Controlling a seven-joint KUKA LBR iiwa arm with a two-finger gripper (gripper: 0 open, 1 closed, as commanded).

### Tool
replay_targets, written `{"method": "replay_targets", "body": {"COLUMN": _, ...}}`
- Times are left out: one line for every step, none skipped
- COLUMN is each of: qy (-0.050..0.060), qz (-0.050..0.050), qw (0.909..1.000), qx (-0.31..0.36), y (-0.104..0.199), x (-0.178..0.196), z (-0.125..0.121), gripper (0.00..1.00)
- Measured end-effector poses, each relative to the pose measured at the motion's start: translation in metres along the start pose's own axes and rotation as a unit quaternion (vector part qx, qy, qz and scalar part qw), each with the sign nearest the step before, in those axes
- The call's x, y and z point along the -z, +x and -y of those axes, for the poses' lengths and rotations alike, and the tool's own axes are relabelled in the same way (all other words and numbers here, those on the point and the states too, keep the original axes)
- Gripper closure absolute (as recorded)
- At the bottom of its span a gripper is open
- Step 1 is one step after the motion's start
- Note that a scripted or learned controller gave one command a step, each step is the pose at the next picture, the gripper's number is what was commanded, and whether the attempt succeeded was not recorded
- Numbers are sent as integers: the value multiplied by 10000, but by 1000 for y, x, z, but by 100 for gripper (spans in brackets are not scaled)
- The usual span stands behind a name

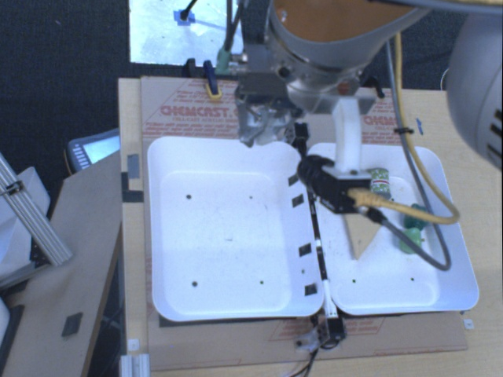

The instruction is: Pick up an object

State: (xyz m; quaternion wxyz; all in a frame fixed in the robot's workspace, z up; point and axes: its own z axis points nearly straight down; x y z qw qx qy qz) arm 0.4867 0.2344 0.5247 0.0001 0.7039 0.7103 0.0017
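Gripper (pixel 263 128) hangs over the far rim of the left bin (pixel 228 234), away from any target, and whether it's wide or narrow I can't tell. Pickable pieces, a green object (pixel 410 232) and a small labelled item (pixel 380 181), sit in the right bin (pixel 393 285), partly under cables.

Single fixed camera above the surface (pixel 134 210), looking obliquely down on both white bins (pixel 165 289); the arm (pixel 346 22) enters from the view's right, close overhead.

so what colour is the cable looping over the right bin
Yellow; the cable shows best in the camera view, crossing the right bin.
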Motion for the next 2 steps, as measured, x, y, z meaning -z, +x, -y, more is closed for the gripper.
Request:
{"method": "replay_targets", "body": {"qy": 1, "qz": 1, "qw": 10000, "qx": 7, "y": 0, "x": 0, "z": 0, "gripper": 0}}
{"method": "replay_targets", "body": {"qy": -9, "qz": -7, "qw": 10000, "qx": 22, "y": 0, "x": 11, "z": 0, "gripper": 100}}
